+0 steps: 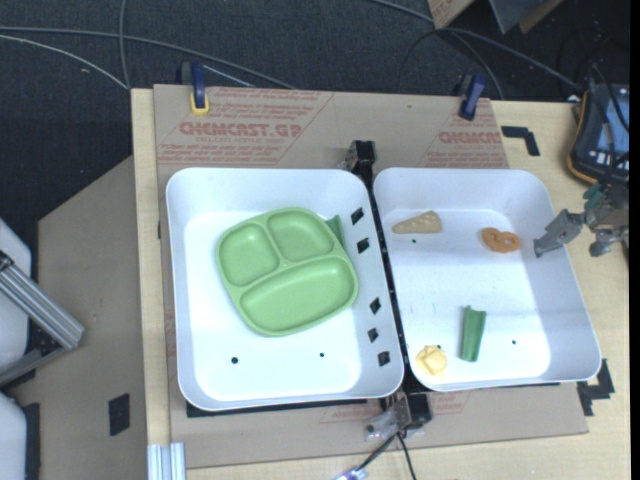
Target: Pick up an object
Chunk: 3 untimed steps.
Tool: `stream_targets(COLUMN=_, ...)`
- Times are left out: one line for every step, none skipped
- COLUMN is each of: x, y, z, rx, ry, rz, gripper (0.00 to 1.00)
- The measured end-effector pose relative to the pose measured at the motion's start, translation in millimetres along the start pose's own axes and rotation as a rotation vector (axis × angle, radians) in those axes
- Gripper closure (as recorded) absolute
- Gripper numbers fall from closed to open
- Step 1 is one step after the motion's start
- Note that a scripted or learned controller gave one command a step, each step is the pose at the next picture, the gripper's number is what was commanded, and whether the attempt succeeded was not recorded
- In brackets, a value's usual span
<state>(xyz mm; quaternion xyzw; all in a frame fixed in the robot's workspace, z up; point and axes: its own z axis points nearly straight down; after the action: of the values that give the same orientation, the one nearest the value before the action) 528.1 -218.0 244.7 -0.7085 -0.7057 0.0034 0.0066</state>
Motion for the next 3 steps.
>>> stream_targets(x=1, y=3, z=-7, rx=-0.013, ry=-0.004, rz=-0.004, gripper=0.00)
stream_targets(x=0, y=-2, z=36, rx=-0.009, ry=-0.002, rz=-0.004, gripper=0.00)
stream_targets(x=5, y=7, z=92, rx=-0.008, ry=-0.001, rz=-0.005, gripper=0.00)
